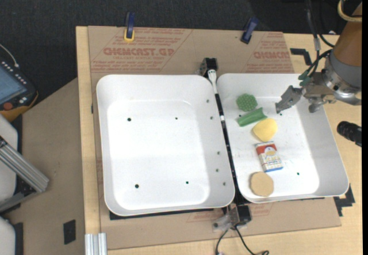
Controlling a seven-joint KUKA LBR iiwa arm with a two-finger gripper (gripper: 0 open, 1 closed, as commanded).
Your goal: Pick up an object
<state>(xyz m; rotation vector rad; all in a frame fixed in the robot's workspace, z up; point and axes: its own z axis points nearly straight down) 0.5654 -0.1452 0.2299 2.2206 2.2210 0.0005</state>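
Nothing's picked yet: tan disc (261,184), red box (269,157), yellow lump (265,129) and green brush (248,109) all sit in the right bin (322,173). Gripper (299,99) hangs above, fingers spread, holding nothing. The grab's all left.

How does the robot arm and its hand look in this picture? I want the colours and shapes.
The arm is grey with an orange-brown band above the wrist. Its metallic grey hand ends in dark fingers. Dark cables run beside the arm.
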